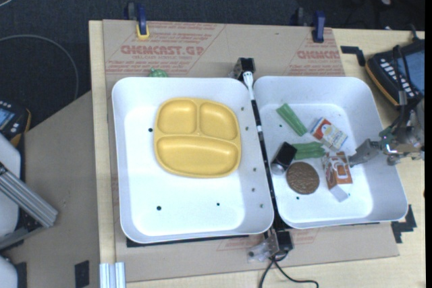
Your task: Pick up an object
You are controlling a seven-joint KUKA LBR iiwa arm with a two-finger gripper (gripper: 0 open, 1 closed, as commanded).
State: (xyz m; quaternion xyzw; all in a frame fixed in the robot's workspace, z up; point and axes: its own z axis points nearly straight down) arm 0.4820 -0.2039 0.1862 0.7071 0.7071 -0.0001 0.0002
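Cabling (280, 260) was seen at the lower edge of the frame, just below the junction of the two bins. Both bins were seated side by side on a brown board (202, 44), which was fixed along its upper edge by two blue clamps (140, 15).

The left bin (135, 165) occupied the centre-left of the frame. One item was contained in it: a yellow divided plate (198, 137), laid flat in the upper half of the bin, with two small compartments above one large compartment.

The right bin (364, 206) occupied the centre-right of the frame. The objects available for picking were grouped near its middle. A green bar (292, 118) was laid diagonally toward the upper left of the group. A small white and orange packet (329, 132) was located to its right. A second green piece (309, 150) and a black block (284, 156) were located below, close together. A brown disc (302, 178) was laid flat just below these, and an orange and white packet (338, 172) lay just beside the disc on its right.

The gripper (398, 143) was positioned at the right edge of the frame, over the right rim of the right bin and apart from the objects. No object was seen between its fingers. Whether the fingers were spread or pressed together could not be determined.
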